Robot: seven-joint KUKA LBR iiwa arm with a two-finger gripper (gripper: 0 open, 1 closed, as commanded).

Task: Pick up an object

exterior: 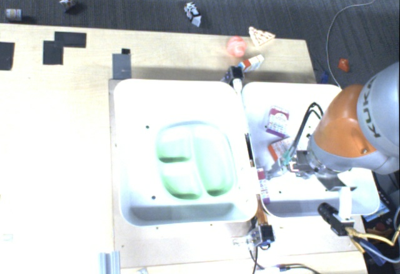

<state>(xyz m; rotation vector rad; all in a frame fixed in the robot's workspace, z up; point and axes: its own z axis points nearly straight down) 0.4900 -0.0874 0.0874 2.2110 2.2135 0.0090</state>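
A: Start big. What's on the table (56, 160)?

B: Two white bins side by side. The left bin (134, 141) holds a pale green divided tray (195, 160). The right bin (256, 101) lies under the arm (359, 132), which reaches in from the right with its orange band above the wrist.

A: And the gripper?

B: The gripper (289, 165) hangs low over the right bin, toward its left wall. How it is set I cannot tell; the wrist and cables hide it from above.

A: What could it pick up?

B: A small purple-and-white packet (277, 121) lies in the right bin's upper half, apart from the gripper. A thin red-orange item (274, 151) lies just beside the gripper, and a small dark-red piece (261, 174) sits by the wall between the bins.

A: So how to do this step well?

B: I'd judge the red-orange item the nearest target. Centre over it, come straight down, and keep off the bin wall. Lift slowly, and confirm something is actually held before counting it.
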